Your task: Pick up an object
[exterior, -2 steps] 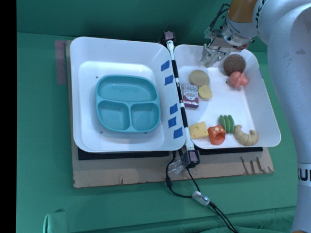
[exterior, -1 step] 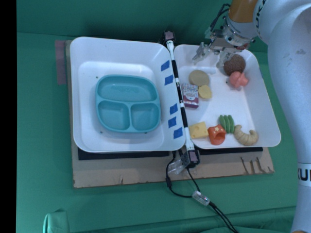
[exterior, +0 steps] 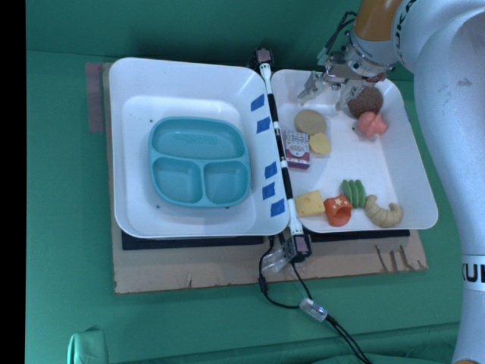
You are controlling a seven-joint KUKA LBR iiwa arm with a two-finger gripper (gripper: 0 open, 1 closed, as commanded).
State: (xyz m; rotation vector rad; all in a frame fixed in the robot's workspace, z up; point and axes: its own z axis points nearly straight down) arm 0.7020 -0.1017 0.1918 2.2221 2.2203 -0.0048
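Observation:
My gripper [exterior: 329, 89] hangs over the far end of the right bin [exterior: 413, 173], with its fingers spread open and nothing between them. Just to its right lie a dark brown round piece [exterior: 366, 100] and a salmon-coloured toy [exterior: 370, 123]. Nearer the camera are a tan disc [exterior: 310, 120], a yellow chip [exterior: 320, 143] and a small red-and-white carton [exterior: 297, 149]. At the bin's near end sit a cheese wedge [exterior: 309, 202], a red pepper [exterior: 338, 210], green beans [exterior: 353, 191] and a tan croissant-like piece [exterior: 383, 214].
The left bin [exterior: 129, 89] holds a teal divided plate [exterior: 200, 161]. A divider bar with blue tape marks [exterior: 271, 142] runs between the bins. Cables [exterior: 303, 298] trail off the bench's front. The arm's grey body [exterior: 455, 127] fills the right side.

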